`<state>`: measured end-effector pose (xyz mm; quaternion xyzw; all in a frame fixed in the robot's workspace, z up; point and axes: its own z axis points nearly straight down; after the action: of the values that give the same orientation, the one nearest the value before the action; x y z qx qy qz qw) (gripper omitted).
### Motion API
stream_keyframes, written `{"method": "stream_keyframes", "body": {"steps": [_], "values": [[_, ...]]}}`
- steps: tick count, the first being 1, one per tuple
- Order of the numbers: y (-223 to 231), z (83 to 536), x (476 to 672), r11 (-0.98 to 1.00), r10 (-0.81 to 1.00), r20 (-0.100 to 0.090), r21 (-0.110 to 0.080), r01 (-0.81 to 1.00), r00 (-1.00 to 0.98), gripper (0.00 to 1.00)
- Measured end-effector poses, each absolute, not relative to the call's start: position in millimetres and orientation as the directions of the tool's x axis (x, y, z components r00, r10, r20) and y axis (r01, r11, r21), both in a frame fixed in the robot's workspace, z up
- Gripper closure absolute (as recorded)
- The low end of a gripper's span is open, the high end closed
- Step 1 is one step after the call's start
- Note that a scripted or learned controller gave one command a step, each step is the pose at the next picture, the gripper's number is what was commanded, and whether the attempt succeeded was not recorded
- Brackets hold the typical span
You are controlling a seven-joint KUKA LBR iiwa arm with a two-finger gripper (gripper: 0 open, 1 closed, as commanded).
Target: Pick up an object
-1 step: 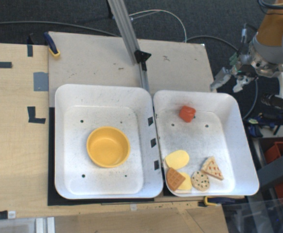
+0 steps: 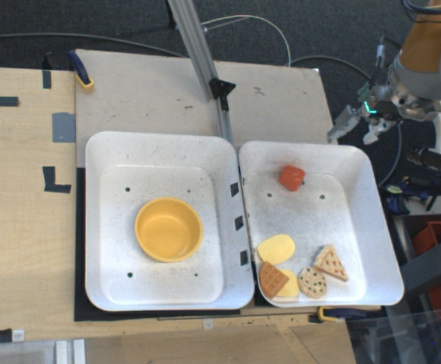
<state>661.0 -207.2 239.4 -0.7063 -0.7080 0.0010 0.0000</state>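
Observation:
My gripper (image 2: 354,128) hangs at the upper right, just outside the far right corner of the right bin (image 2: 372,174). Its two fingers stand spread apart with nothing between them. In that bin lies a small red object (image 2: 292,177) near the far side. At the near side sit a yellow oval piece (image 2: 276,248), a waffle-like square (image 2: 273,279), a round cookie (image 2: 311,282) and a triangular slice (image 2: 331,264). A yellow bowl (image 2: 168,229) rests in the middle of the left bin (image 2: 99,165).
A slanted metal pole (image 2: 198,36) rises from the bench behind the seam between the bins. Cables run across the dark floor at the back. A yellow clamp (image 2: 81,71) grips the board's far left corner.

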Motion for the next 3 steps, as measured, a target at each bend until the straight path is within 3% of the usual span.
{"method": "stream_keyframes", "body": {"steps": [3], "values": [[-204.0, 92.3, 662.5, 0.001, 1.0, 0.001, -0.01, 1.0, -0.001, 0.0]]}}
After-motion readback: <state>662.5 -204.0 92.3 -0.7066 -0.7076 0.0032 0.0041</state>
